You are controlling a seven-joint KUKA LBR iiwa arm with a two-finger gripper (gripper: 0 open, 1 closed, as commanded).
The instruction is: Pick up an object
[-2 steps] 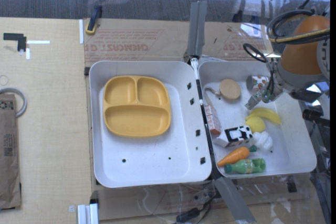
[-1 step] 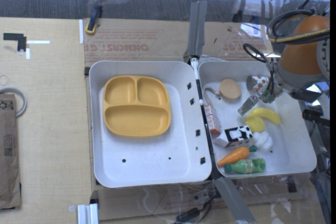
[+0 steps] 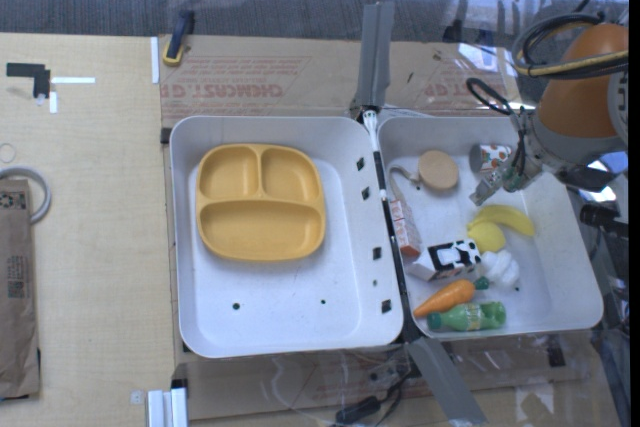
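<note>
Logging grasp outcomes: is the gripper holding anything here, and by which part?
Cannot be told. The gripper is over the right bin, above the banana, but nothing is visible between its fingers.

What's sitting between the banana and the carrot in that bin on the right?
In the camera view, a small black-and-white cow toy and a white lumpy object lie between the banana and the carrot.

Toy food in right bin

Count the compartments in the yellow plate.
3. The plate lies in the left bin: two small compartments side by side at its far edge, one left and one right, and a wide one along the near edge.
</note>
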